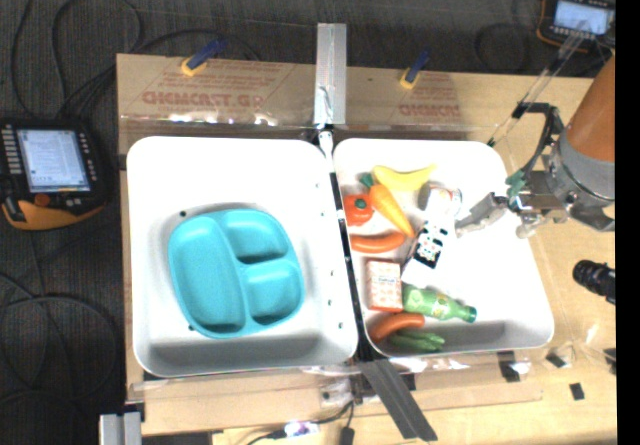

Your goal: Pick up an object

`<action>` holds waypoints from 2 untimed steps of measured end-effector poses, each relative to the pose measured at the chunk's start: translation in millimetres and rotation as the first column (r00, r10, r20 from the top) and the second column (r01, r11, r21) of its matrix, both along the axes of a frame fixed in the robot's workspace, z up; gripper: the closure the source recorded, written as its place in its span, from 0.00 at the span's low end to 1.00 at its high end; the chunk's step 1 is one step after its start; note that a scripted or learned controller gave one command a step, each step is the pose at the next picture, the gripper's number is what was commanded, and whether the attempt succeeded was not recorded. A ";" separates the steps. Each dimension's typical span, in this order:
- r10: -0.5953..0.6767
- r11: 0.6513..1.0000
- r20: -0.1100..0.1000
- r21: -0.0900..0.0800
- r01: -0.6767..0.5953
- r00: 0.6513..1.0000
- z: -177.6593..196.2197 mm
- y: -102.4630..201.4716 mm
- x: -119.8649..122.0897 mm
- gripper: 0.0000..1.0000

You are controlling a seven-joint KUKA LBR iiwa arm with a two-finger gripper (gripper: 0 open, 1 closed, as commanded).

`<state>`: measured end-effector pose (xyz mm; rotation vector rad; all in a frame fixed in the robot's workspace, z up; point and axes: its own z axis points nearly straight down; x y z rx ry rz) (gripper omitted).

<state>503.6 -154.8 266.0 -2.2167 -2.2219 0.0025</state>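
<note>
the gripper (pixel 478 218) is hovering over the right bin (pixel 520 318), near toy food. i cannot tell its state.

Gripper (pixel 478 217) hovers over the right bin (pixel 520 278) of toy food; blue tray (pixel 236 269) fills the left bin (pixel 150 233)

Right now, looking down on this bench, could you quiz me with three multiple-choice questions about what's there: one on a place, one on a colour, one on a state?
1. Which bin holds the divided tray?
A. left-hand bin
B. right-hand bin
C. neither

2. What colour is the bottle?
A. blue
B. green
C. white

3. How does the bottle rest?
A. upright
B. lying on its side
C. hanging from the gripper

Answers:
1 A: it sits in the left-hand bin.
2 B: its body is green.
3 B: it lies flat in the right-hand bin.
</note>
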 end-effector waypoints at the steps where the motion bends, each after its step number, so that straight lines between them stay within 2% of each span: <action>1: 0.110 0.994 0.007 -0.001 -0.110 0.994 -155.0 22.4 57.0 0.00; 2: 0.027 1.000 0.030 -0.011 -0.026 0.999 -169.1 35.0 64.7 0.00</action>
